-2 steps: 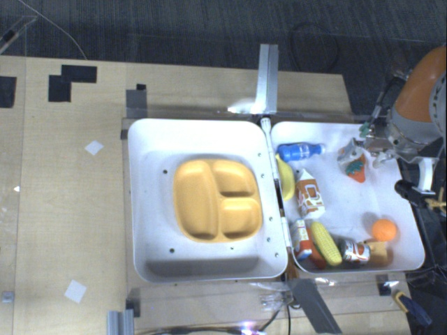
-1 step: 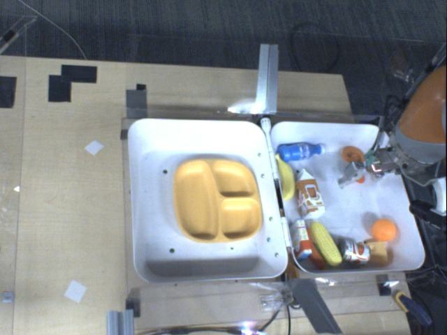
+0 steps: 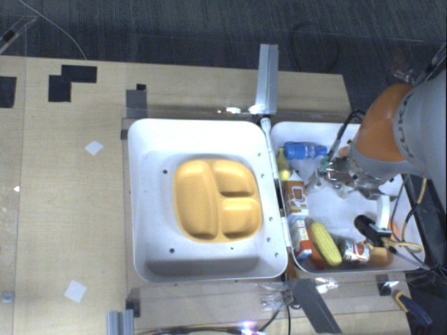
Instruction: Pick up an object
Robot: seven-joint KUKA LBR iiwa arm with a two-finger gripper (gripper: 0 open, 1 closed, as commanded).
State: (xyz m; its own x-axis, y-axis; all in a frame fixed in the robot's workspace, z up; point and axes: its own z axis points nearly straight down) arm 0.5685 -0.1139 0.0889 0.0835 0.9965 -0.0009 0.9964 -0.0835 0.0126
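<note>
Arm (image 3: 391, 135) over right bin (image 3: 349, 132), approach stage; nothing seen gripped. Pincer state: cannot tell. Next: descend squarely onto corn cob (image 3: 325, 243).

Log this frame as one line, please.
arm over right bin | left bin: yellow tray | right bin: blue bottle, corn | pick: not confirmed
</note>
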